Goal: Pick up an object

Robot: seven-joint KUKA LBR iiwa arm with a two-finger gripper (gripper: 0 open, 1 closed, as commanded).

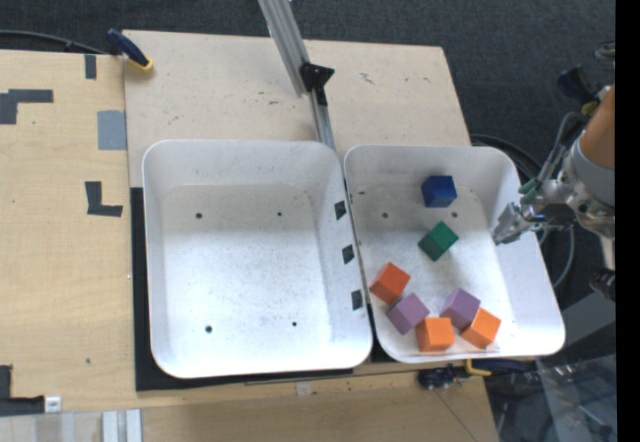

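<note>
Blocks (pixel 437 282) in right bin (pixel 520 260)

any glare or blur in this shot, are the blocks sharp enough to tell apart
Camera view: even, soft light, no harsh glare on the white bins; blocks cast small shadows only. The blue block and green block read clearly, edges slightly soft. The gripper at the right bin's rim is blurry, so its fingers are hard to make out.

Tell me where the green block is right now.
The green block sits in the right bin, near its middle, just below the blue block and up-right of an orange block.
</note>
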